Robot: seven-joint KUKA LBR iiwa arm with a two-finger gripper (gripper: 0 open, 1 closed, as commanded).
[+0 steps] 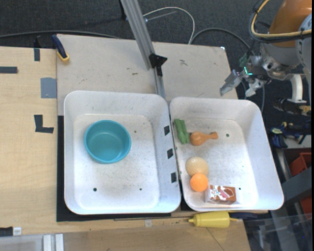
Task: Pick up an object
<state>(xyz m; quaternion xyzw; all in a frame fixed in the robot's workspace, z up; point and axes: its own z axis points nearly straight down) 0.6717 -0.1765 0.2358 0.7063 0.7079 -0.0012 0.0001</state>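
Note:
My gripper (239, 85) hangs at the far right corner of the right bin (261, 135), just over its back rim, with the fingers spread and nothing between them. Below it in that bin lie a green piece (181, 130), a tan pear-shaped toy (203, 137), a beige ball (197, 166), an orange ball (199, 182) and a red-brown packet (221, 194). A blue bowl (108, 141) stands in the left bin (73, 182). All of these lie well apart from the gripper.
A yellow bottle (211, 219) lies on the bench just outside the right bin's front rim. A slanted metal pole (141, 27) rises from the divide between the bins at the back. Cables run across the bench behind the bins.

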